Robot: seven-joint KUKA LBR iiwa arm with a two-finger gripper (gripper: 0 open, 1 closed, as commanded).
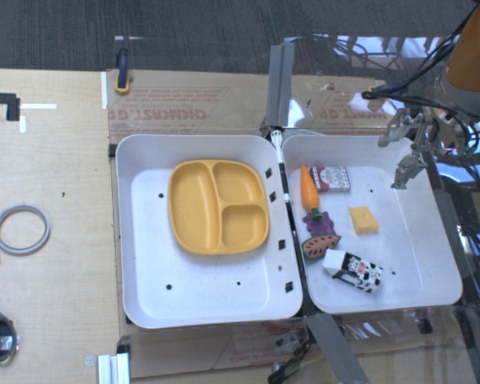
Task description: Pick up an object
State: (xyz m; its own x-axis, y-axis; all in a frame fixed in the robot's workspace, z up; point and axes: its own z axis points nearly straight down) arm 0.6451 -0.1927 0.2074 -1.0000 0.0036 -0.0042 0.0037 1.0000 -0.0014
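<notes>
A smooth yellow block (363,220) is seen lying well apart from the metal gripper (408,160), whose state cannot be told.

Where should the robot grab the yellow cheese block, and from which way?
Probably straight down from above, pinching across two opposite flat sides of the cheese block. It lies flat on the right bin floor with bare space all around; the carrot and the small red box sit well apart, so nothing blocks the jaws.

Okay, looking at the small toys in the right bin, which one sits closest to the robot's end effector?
The yellow block. It lies alone toward the bin's middle, nearest the end effector, while the carrot, red box and cow sit farther off.
</notes>
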